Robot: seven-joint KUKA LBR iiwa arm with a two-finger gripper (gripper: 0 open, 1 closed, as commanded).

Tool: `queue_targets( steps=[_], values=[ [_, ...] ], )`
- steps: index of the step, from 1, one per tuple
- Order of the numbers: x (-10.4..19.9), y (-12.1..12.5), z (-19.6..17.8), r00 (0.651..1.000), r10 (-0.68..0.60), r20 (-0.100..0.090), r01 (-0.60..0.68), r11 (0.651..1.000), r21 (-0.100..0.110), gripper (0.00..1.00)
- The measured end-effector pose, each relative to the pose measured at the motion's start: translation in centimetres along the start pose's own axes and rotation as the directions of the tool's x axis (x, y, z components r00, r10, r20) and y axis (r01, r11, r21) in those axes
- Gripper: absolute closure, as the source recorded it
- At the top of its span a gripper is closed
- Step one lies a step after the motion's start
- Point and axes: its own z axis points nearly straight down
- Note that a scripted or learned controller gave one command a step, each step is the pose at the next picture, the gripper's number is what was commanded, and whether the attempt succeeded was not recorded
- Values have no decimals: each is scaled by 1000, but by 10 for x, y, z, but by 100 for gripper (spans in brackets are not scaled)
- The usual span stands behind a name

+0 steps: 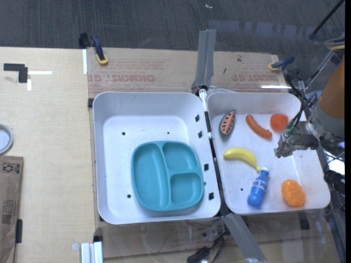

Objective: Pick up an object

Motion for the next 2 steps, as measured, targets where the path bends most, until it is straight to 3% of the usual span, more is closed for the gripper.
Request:
queue_targets(
  steps=[1, 2],
  values=[
    [0, 0, 0, 1000, 0, 0, 0, 1000, 0, 0],
    [12, -7, 126, 998, 69, 0, -69, 998, -2, 0]
  ],
)
